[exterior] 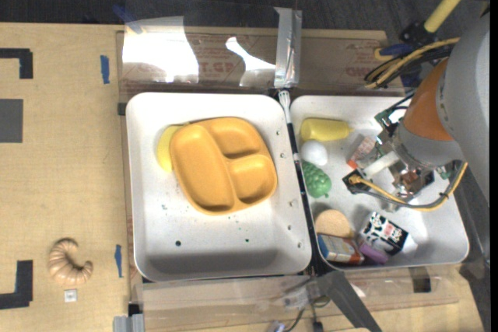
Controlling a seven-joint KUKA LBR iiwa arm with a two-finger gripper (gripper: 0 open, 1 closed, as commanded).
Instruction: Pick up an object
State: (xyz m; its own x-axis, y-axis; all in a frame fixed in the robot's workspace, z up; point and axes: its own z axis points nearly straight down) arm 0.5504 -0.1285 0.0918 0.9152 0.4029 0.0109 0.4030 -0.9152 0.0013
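Observation:
My gripper (387, 167) hangs low over the middle of the right bin (451, 233), with the grey arm and its orange band coming in from the right. Beneath and around it lie a yellow block (324, 129), a white ball (314, 153), a green knobbly piece (317, 180), a tan round piece (334, 223) and a black-and-white box (385, 232). A small grey and red item (362, 145) sits just left of the gripper. Nothing can be made out between the fingers.
The left bin (156, 229) holds an orange divided plate (222, 163) resting on a yellow thing (164, 148). A purple piece (373, 252) and an orange-blue item (339, 248) lie at the right bin's front edge. A tan curled toy (70, 260) lies on the bench, far left.

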